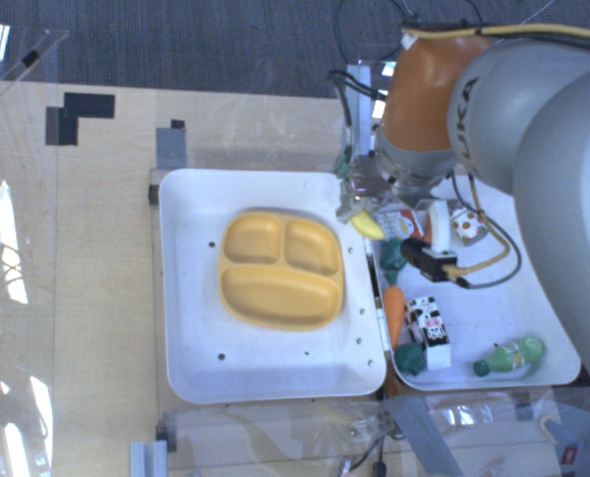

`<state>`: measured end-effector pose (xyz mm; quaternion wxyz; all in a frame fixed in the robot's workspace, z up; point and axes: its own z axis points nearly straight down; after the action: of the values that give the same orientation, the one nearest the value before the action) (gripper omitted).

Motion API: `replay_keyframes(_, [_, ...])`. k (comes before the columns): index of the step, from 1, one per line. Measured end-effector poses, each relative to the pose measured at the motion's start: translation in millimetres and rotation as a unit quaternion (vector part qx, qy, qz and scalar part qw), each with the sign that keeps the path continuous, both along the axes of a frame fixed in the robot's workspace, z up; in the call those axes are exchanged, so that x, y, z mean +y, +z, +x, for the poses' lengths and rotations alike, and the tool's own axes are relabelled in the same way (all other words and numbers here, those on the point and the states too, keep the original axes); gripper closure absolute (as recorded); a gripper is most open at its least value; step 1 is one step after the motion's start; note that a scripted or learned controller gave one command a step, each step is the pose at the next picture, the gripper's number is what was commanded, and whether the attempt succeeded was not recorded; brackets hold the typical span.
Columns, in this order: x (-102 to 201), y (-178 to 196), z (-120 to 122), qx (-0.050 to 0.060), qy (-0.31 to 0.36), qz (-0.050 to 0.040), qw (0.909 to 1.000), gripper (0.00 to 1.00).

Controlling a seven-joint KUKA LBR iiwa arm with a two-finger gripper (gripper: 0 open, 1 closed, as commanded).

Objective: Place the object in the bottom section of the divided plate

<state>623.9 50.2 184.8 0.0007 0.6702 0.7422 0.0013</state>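
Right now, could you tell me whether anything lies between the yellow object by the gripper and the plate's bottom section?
Nothing visible does: only bare white bin floor separates the yellow object from the divided plate, whose bottom section holds nothing.

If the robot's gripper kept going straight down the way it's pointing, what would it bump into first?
Probably the yellow banana, which lies right under the gripper at the right bin's left edge. Depth is hard to judge from above, so it might be touching it already.

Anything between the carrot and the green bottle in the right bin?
Camera view: yes. A small black-and-white carton stands between the carrot and the green bottle, close beside the carrot.
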Motion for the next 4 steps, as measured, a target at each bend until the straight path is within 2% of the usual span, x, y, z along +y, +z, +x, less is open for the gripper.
replay_keyframes(1, [-55,31,-47,-0.001,0.020,-0.0004,0.9998,1.00])
replay_keyframes(2, [8,47,-129,-0.001,0.119,-0.0001,0.9929,1.00])
replay_keyframes(3, [-14,165,-89,-0.003,0.156,-0.0009,0.9877,1.00])
replay_keyframes(4, [65,1,-122,0.001,0.223,-0.0004,0.9749,1.00])
